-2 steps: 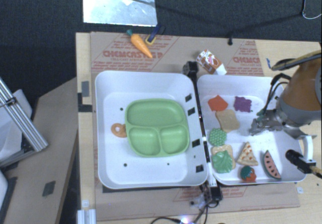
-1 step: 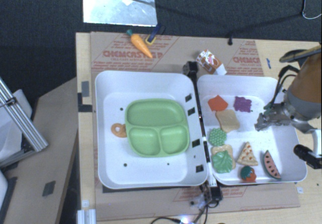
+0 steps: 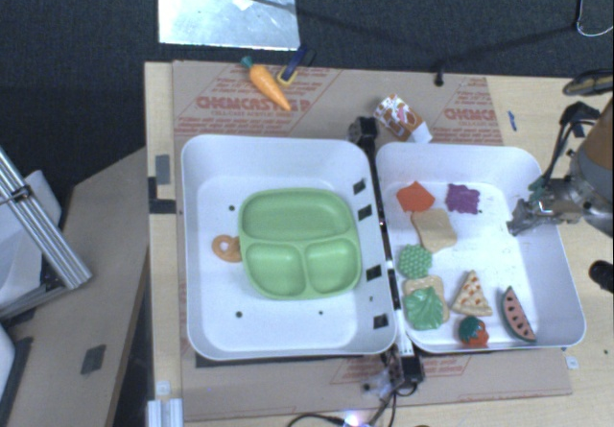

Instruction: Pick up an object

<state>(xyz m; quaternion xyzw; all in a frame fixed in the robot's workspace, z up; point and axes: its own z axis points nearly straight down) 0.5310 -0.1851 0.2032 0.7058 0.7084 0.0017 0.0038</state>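
Two white bins [image 3: 288,152] on cardboard-lined bench [image 3: 451,104]; dark carpet [image 3: 77,41] behind.

I see two white bins [image 3: 278,154]; the left holds a light green divided plate [image 3: 298,242] and an orange pretzel [image 3: 227,249]. In the right: purple grapes [image 3: 463,198], red-and-green watermelon slice [image 3: 518,313], tan bread [image 3: 435,229], orange-red pizza slice [image 3: 470,295].

Toy foods lie flat in the right bin [image 3: 547,305]: an orange piece [image 3: 414,196] beside a purple piece [image 3: 462,198]. A pizza slice [image 3: 470,295] lies near a watermelon wedge [image 3: 517,313].
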